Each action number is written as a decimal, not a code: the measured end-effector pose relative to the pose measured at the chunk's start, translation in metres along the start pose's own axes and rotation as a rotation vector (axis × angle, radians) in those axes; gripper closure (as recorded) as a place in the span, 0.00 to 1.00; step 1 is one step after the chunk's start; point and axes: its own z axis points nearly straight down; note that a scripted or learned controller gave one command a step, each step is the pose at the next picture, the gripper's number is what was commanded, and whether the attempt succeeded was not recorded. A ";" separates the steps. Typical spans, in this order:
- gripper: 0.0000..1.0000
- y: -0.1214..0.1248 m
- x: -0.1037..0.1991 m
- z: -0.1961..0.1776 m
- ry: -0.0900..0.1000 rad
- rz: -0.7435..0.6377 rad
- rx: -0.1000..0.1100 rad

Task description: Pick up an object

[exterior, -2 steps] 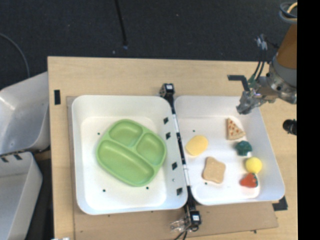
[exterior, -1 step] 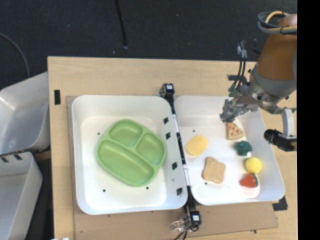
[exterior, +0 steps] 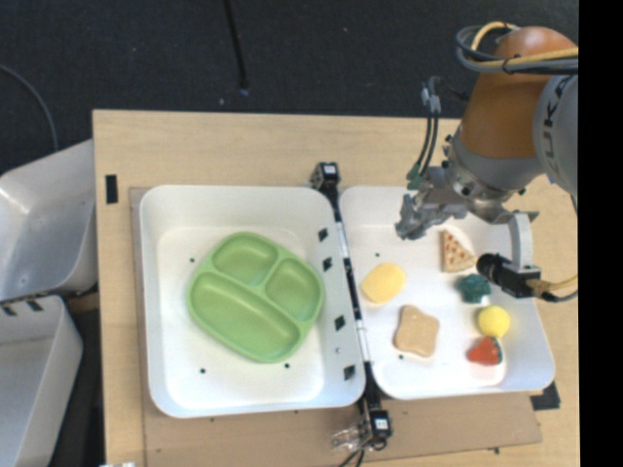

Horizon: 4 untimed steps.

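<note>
A light wooden bench (exterior: 243, 149) is seen from above, bearing two shallow white bins side by side. In the left bin (exterior: 156, 358) a green divided plate (exterior: 255, 297) is laid slightly askew, with three compartments. The right bin (exterior: 531, 368) is stocked with small toy foods: a yellow lemon-like piece (exterior: 383, 282) near the divider, a tan slice of bread (exterior: 417, 332) just below it, a pizza wedge (exterior: 456, 251) further right, a small dark green piece (exterior: 474, 288) under that, then a yellow ball (exterior: 494, 321) and a red piece (exterior: 485, 351) touching or nearly touching each other near the bin's right corner. The arm (exterior: 506, 95) — grey with an orange band — is reached in from the right, and the gripper (exterior: 417, 217) is held over the upper part of the right bin, just left of the pizza wedge and above the lemon-like piece. Whether the fingers are spread or pressed together cannot be told from this angle; nothing is seen between them. A black cylindrical part (exterior: 506, 273) is seen beside the green piece — fixed to a white bracket on the wrist, it seems.
</note>
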 end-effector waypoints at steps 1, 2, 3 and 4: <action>1.00 -0.018 0.057 -0.001 0.000 0.001 0.001; 1.00 -0.025 0.103 0.001 0.000 0.000 0.001; 1.00 -0.046 0.140 0.014 -0.001 0.001 0.002; 0.00 -0.045 0.139 0.014 0.000 0.004 0.000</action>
